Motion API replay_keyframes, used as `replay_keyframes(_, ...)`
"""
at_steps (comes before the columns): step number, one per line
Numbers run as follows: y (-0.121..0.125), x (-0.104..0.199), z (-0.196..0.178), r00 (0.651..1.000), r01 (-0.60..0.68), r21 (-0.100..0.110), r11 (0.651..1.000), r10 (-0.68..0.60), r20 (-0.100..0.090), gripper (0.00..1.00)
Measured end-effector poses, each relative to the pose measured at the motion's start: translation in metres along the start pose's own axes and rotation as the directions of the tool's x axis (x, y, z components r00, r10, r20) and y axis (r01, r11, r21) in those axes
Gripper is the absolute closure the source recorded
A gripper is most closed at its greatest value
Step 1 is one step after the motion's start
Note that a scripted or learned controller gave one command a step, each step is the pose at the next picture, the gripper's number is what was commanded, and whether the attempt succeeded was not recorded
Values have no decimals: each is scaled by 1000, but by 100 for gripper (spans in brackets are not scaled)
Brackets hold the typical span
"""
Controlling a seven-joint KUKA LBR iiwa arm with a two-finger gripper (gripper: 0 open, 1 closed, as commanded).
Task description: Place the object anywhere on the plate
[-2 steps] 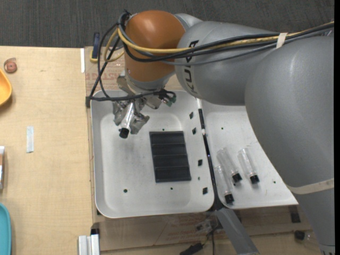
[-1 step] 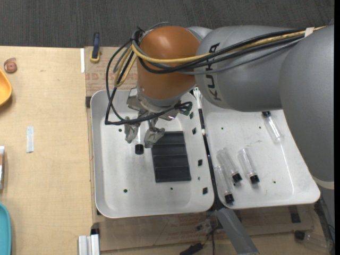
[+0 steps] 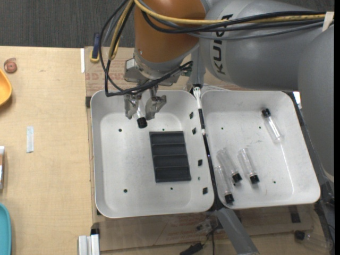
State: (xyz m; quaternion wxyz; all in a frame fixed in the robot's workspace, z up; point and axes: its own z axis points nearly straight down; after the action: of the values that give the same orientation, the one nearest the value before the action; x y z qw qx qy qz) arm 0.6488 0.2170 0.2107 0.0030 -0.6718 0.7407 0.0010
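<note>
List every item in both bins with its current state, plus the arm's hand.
hand: over the left bin's upper part, a black-capped tube between its fingers.
held tube: upright, cap down, above the bin floor.
black plate: flat in the left bin, nothing on it.
four tubes: lying flat in the right bin, capped.

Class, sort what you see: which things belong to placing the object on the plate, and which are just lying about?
Job in hand: gripper; black-capped object at its tip; dark plate in the left bin.
Lying about: four tubes in the right bin; orange dish on the bench.
</note>
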Motion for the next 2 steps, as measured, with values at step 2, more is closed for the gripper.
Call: replay_keyframes(2, 53, -6, 24, 960, 281, -4, 960, -281, -2, 100)
